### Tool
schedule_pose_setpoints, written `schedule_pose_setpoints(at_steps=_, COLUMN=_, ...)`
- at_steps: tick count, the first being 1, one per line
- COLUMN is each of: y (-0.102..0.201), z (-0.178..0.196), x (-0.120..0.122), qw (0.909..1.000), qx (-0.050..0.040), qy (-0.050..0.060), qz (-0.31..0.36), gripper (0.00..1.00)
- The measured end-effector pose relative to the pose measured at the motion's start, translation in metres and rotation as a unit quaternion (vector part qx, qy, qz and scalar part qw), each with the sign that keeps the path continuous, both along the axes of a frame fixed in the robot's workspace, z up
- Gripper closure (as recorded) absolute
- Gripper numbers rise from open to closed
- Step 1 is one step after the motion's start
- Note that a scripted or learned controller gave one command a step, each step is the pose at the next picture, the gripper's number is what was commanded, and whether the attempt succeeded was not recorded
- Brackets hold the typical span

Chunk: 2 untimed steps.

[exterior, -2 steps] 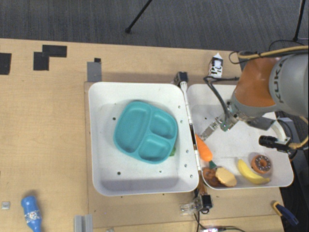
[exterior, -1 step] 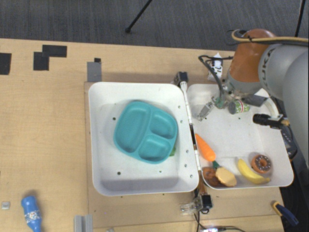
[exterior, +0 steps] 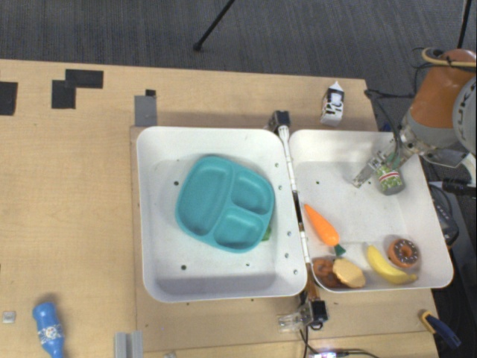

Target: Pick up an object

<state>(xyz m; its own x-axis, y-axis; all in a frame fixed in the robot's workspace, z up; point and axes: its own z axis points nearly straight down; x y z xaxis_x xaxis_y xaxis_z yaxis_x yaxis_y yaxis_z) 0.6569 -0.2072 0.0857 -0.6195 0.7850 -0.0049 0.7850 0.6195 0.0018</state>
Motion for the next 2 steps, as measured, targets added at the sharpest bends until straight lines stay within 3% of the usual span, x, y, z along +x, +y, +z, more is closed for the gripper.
schedule_pose_setpoints(at_steps=1, y=0.002, z=0.012, x=0.003, qw=1.0, qx=-0.0003, qy=-0.004, qz=0.002, gripper=1.0)
schedule_pose_setpoints(at_steps=2, y=0.085, z=0.096, x=-0.008, qw=0.9972, qx=0.0009, qy=-0.002, qz=0.075, gripper=1.0)
